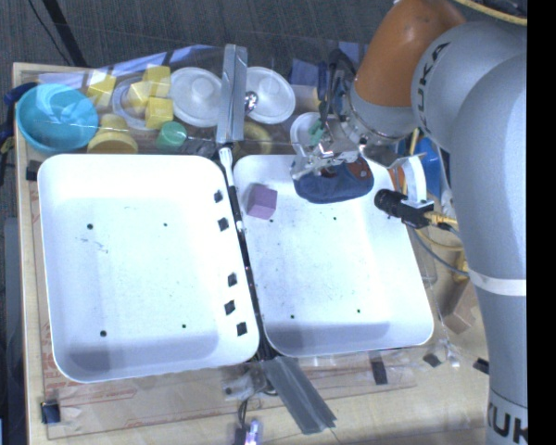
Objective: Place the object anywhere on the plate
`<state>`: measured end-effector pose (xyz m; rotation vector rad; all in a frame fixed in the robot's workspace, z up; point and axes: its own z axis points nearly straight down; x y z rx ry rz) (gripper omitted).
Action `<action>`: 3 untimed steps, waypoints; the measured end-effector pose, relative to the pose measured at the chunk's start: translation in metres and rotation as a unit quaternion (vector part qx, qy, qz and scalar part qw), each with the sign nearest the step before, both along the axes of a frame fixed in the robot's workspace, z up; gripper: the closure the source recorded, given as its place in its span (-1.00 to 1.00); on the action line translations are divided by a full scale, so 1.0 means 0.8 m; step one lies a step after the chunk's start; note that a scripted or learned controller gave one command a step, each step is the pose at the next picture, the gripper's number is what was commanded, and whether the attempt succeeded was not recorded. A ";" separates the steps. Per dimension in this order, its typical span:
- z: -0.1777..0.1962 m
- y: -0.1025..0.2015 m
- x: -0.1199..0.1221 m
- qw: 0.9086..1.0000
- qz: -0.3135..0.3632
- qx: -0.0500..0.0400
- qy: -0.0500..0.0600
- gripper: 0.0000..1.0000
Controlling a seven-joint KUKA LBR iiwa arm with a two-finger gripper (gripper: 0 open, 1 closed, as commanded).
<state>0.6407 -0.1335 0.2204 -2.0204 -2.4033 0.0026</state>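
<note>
The gripper is seen at the far edge of the right bin, just above a dark blue plate; its state cannot be told. A purple cube is seen on the right bin's floor, left of the plate and apart from it. Cups and bowls are piled behind the 2 bins on the counter.

Two bins sit side by side on the desk. In the right bin, a block lies at upper left and a plate at the top edge, under the tool. Cups and bowls crowd the frame's upper left.
</note>
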 end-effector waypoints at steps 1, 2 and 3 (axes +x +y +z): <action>0.051 0.131 0.000 0.994 0.106 0.000 -0.001 1.00; -0.038 0.247 -0.086 0.999 0.033 0.000 0.002 1.00; -0.080 0.349 -0.058 0.999 0.051 -0.001 0.001 1.00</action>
